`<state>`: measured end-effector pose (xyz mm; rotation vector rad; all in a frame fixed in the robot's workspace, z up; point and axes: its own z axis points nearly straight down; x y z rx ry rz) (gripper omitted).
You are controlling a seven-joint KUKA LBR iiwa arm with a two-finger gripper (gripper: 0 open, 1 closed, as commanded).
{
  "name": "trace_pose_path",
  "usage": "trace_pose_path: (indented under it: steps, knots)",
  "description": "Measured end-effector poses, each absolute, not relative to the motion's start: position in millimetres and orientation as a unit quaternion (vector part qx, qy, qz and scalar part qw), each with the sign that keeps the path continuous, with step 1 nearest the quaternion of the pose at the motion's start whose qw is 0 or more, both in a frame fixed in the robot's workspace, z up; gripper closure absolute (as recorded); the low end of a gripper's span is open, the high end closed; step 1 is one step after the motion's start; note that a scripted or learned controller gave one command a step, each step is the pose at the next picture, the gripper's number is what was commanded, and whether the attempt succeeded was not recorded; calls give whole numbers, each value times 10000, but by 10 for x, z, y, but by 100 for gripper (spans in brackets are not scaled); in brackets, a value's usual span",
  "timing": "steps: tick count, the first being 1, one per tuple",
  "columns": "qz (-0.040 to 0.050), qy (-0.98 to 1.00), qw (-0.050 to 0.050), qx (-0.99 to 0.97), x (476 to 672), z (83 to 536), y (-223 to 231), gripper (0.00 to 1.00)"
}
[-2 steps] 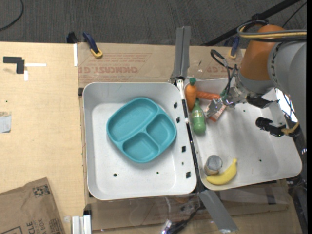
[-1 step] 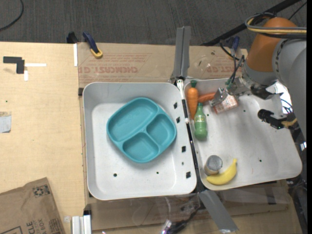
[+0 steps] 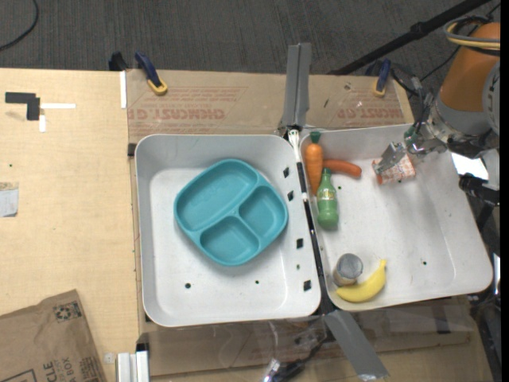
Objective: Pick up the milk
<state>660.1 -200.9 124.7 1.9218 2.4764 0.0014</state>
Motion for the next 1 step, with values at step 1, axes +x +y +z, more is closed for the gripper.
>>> trace_pose_path:
  steps: [1]
  knots:
    - [-4,8138,12,5811,6597,2822,-2221,0]
